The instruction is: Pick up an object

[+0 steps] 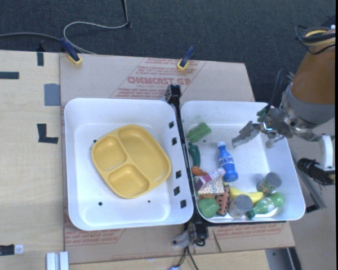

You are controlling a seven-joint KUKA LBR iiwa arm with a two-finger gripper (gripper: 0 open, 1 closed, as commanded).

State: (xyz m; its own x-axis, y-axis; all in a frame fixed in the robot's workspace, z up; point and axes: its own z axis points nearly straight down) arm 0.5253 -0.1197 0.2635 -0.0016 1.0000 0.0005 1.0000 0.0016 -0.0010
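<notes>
My gripper (259, 138) hovers over the upper right part of the right bin (242, 112), open, with nothing between its fingers (242, 135). Below and left of it lies a blue bottle with a white cap (226, 162). A pale green object (198, 132) and a dark green one (194, 153) lie near the bin's left wall. A grey can (268, 182), a green bottle (268, 203), a yellow banana (249, 196) and a heap of small packets and toys (210, 187) crowd the bin's near edge.
The left bin (84, 207) holds a yellow divided plate (130, 160). A black clamp (173, 93) joins the bins at the far side. Yellow clips (185, 61) hold the cardboard sheet under them. The arm's grey and orange body (315, 89) stands at the right.
</notes>
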